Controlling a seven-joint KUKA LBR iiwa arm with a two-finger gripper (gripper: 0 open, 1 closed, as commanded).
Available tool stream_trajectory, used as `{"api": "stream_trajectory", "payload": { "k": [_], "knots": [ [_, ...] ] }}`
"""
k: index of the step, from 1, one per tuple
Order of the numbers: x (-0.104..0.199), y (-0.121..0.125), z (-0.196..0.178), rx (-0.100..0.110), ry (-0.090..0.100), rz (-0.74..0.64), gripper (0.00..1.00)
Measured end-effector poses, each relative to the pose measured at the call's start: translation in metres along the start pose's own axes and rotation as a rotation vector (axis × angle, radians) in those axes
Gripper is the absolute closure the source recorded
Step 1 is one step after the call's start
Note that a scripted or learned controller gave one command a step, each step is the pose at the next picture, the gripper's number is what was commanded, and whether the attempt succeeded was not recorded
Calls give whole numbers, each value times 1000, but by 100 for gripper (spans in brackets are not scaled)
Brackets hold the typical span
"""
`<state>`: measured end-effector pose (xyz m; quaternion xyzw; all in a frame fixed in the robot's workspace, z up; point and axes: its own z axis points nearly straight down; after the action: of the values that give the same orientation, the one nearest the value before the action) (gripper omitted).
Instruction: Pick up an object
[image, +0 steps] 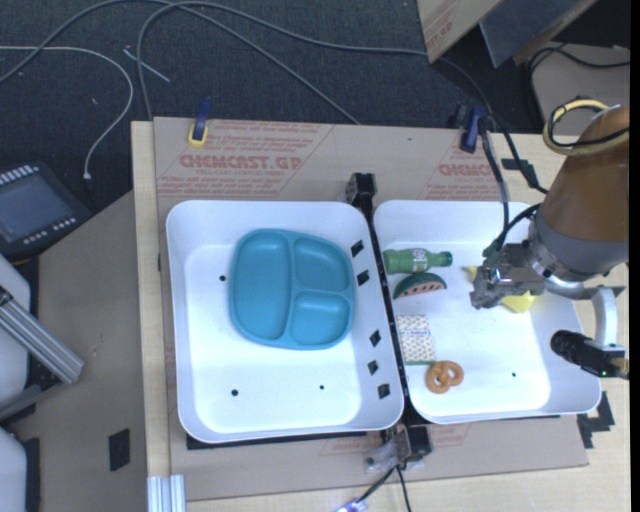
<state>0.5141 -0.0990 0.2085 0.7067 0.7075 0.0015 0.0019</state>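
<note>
1. The one camera sat fixed above the bench (300, 140), looking down at a slant.
2. It stood far enough back to take in both white bins (200, 380) whole, plus surrounding floor.
3. The arm (590, 210) entered from its right.

blue divided plate (292, 289) sits in left bin (200, 380). Blue clamps (200, 128) at bench's back edge, loose cables (110, 60) on dark floor behind, small screen device (35, 207) at far left.

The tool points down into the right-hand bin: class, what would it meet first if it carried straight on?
Most likely the yellow object right beside the tool, low in the right bin. Depth is unclear from above, so it might reach the bin floor instead.
</note>
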Motion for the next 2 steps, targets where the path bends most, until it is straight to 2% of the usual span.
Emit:
{"api": "stream_trajectory", "payload": {
  "k": [2],
  "knots": [
    [96,48,-16,1,2,-4,100]
  ]
}}
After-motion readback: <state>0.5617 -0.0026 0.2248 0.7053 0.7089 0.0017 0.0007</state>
